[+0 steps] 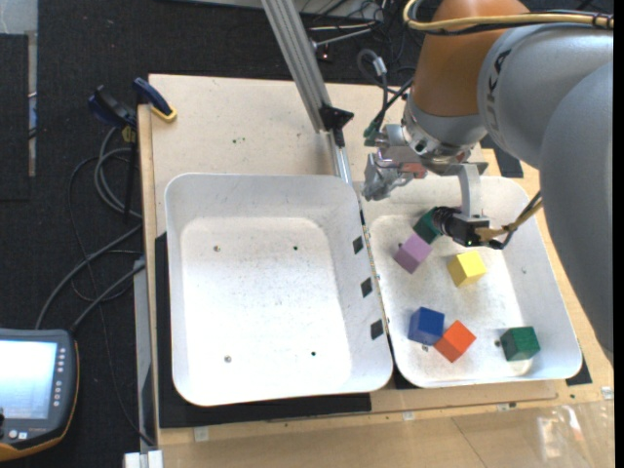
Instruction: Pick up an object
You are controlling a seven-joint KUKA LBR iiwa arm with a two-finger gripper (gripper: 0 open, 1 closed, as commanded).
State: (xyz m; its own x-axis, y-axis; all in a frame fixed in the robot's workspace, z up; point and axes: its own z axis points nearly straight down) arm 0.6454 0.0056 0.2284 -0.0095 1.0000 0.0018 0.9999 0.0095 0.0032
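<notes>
Bench bears two white bins; right bin (546,291) holds purple cube (412,253), yellow cube (467,267), blue cube (426,326), orange cube (455,341), green cube (520,342); gripper (382,185) above rim, state indiscernible.

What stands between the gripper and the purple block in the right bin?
Nothing visible does. The gripper hangs over the upper left corner of the right bin. The purple block lies below it with only bare bin floor between. The dark green block sits beside the purple one, to its upper right, not in the way.
</notes>
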